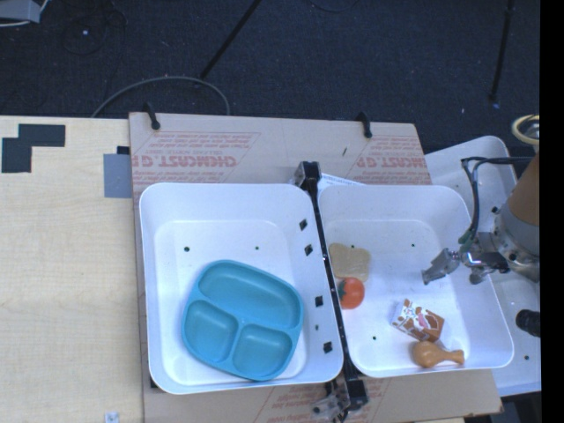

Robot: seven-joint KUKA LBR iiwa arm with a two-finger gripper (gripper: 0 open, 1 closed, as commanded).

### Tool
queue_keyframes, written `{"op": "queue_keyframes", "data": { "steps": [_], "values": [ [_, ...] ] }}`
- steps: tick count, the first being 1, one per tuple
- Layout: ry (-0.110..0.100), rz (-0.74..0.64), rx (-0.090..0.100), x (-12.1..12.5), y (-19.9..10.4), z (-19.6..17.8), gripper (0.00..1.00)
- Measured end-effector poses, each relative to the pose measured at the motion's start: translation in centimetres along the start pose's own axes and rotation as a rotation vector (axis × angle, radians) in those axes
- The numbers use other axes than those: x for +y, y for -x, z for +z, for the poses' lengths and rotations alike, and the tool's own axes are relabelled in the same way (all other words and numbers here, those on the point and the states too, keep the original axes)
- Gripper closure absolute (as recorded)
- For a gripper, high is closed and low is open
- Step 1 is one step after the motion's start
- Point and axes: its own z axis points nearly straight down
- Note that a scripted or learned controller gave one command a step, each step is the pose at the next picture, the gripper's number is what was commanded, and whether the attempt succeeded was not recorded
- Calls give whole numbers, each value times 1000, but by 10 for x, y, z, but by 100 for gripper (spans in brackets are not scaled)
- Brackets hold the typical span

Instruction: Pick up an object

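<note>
From above, the bench point(62, 263) carries two shallow white bins set side by side on a sheet of cardboard point(264, 152). The left bin point(163, 210) holds a blue divided plate point(242, 318), lying flat toward its front right. In the right bin point(397, 205), a tan slice of bread point(349, 261) lies against the left wall, with a small orange-red tomato point(352, 293) touching its front edge. Toward the front right of the same bin lies a small red and white packet point(420, 322), and just in front of it a tan drumstick-shaped piece point(434, 354). The grey arm point(520, 236) reaches in from the right, and its end effector point(441, 267) hangs over the right side of the right bin, well apart from every object there and pinching nothing; whether its fingers are spread or pressed together cannot be told from this angle.
</note>
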Motion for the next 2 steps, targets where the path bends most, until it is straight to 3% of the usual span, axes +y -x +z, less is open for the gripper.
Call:
{"op": "queue_keyframes", "data": {
  "steps": [1,2],
  "values": [
    [0,0,0,6,-1,64,0],
    [4,1,-2,6,-2,93,0]
  ]
}}
